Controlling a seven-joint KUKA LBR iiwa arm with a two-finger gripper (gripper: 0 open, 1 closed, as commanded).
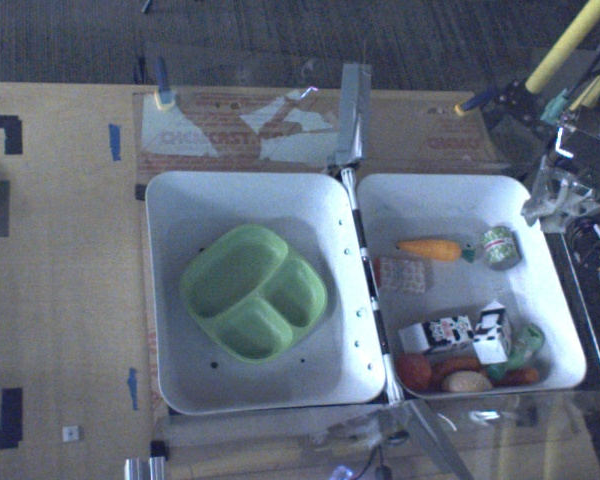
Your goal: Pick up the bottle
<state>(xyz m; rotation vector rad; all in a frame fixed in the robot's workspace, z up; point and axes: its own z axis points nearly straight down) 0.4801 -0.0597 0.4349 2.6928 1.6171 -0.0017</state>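
Note:
The right bin holds a jumble of small items. A green, translucent-looking item that may be the bottle lies in the front right corner, partly under a white carton. A cow-patterned carton lies beside it. A round green-and-white container rests near the bin's right wall, next to an orange carrot. My gripper hangs at the bin's back right rim, above and to the right of the round container, with nothing seen in it.
The left bin carries a green divided plate. A speckled packet lies by the divider, and red and tan food pieces crowd the front edge. Yellow tubing and cables sit at the far right.

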